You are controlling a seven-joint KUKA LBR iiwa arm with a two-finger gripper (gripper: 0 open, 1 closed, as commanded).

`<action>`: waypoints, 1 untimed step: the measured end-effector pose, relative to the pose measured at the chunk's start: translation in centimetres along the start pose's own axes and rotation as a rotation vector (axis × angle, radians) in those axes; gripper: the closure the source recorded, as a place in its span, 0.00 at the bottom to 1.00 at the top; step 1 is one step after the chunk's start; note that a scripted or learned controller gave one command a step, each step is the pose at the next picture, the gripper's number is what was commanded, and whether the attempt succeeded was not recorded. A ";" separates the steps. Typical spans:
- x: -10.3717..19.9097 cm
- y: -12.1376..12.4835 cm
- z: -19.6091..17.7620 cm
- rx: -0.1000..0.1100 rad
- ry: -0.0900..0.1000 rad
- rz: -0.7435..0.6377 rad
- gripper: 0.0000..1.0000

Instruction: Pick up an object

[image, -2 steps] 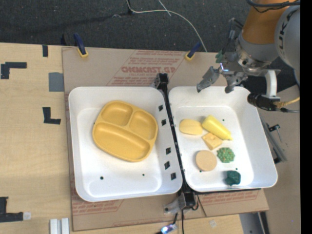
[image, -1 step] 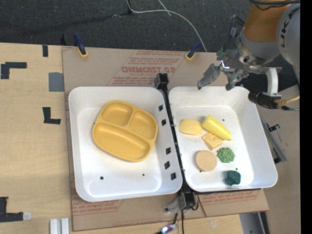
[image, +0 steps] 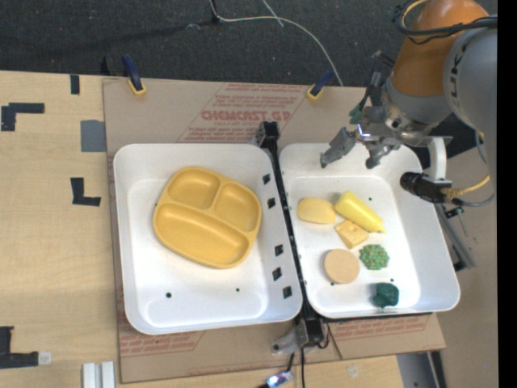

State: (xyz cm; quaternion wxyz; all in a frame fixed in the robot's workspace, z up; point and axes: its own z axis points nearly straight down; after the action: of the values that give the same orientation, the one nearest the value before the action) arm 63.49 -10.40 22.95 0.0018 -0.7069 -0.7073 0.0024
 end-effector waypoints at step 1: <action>0.2 -1.0 6.0 0.001 0.001 0.000 0.00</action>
State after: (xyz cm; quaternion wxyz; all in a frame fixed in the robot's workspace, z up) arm 62.47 -10.16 16.97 0.0026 -0.7067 -0.7075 0.0027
